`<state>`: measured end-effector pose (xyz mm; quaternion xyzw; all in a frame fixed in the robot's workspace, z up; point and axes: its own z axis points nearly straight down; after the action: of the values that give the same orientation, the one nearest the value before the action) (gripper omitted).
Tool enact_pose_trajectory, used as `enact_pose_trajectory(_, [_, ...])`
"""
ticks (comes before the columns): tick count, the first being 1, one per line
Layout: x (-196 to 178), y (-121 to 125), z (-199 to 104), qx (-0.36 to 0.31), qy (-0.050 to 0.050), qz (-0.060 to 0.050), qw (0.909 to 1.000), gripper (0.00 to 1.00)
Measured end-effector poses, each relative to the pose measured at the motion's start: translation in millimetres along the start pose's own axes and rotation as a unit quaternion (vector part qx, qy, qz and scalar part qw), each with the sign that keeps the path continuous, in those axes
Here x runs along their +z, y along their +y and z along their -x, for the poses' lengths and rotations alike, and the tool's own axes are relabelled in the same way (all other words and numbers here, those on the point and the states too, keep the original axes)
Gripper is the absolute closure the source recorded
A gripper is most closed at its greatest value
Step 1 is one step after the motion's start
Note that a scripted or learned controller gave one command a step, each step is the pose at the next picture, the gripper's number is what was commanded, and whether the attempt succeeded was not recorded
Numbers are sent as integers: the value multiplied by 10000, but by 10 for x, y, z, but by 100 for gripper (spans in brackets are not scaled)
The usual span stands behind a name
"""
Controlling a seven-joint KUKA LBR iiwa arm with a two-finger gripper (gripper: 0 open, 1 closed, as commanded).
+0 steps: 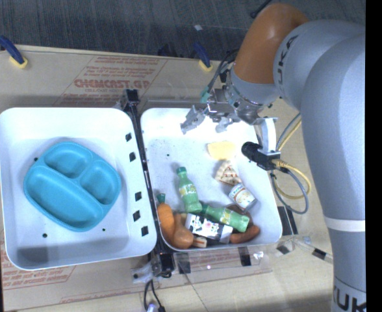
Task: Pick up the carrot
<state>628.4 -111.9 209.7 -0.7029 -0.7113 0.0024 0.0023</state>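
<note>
Camera view shows the carrot point(167, 220) not yet picked, lying at seven o'clock in the right bin point(157, 130) beside the green bottles point(207, 207), while the gripper point(204, 117) hovers at twelve o'clock (well apart), fingers spread and empty.

- A dark grey carpeted floor point(113, 12) runs across the top of the view, its weave faintly ribbed.
- The bench point(106, 77) has a pale brown, cardboard-like top with faded red printed lettering near its far edge.
- Two blue clamps with yellow tips grip that far edge, one at the left corner point(12, 52) and one further right point(203, 56).
- The light is even and soft, casting only faint shadows on the bench top.
</note>
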Motion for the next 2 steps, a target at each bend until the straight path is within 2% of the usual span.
enact_pose_trajectory(1, [1205, -309, 558, -830, 4, -9, 9966, 0])
enact_pose_trajectory(2, [-600, -425, 703, -1414, -58, 93, 9899, 0])
